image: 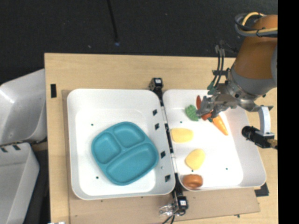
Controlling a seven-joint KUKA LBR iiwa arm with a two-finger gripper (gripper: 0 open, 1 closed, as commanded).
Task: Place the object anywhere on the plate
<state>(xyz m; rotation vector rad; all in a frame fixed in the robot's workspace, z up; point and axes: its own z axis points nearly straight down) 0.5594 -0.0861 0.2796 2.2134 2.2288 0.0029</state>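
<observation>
A blue divided plate lies in the left bin, slightly left of its middle. In the right bin, an orange carrot with a green leafy top lies near the back. My gripper hangs right over the carrot's upper end, between the orange root and the green top, and hides that part. A small red piece shows just behind the gripper. The carrot looks to be resting on the bin floor.
Two yellow food pieces lie in the right bin's left half. A brown-orange round piece sits at its front edge. The ridge between the bins separates gripper from plate.
</observation>
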